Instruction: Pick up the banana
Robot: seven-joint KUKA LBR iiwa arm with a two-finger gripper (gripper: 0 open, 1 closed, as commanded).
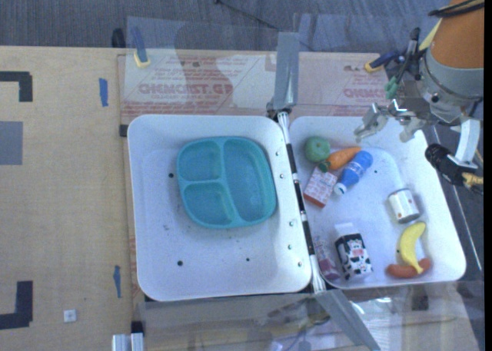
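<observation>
Nearest you, at the front of the right bin (453, 261), lies one banana (411, 245), yellow and curved, with one orange-red sausage-like piece (403, 270) touching its lower end. Take the banana as your landmark. Left of it stands one black-and-white carton (353, 256); just behind it, one small metal can (403, 205). Farther back and left you have one blue bottle (354, 171), one carrot (343, 158), one green round fruit (317, 148) and one red-and-white packet (320, 187). Well to its left, the other bin (154, 257) holds one teal divided plate (227, 181). The gripper (390, 120) hangs over the right bin's back edge, well behind the banana, holding nothing; its fingers look apart, though they show poorly.
</observation>
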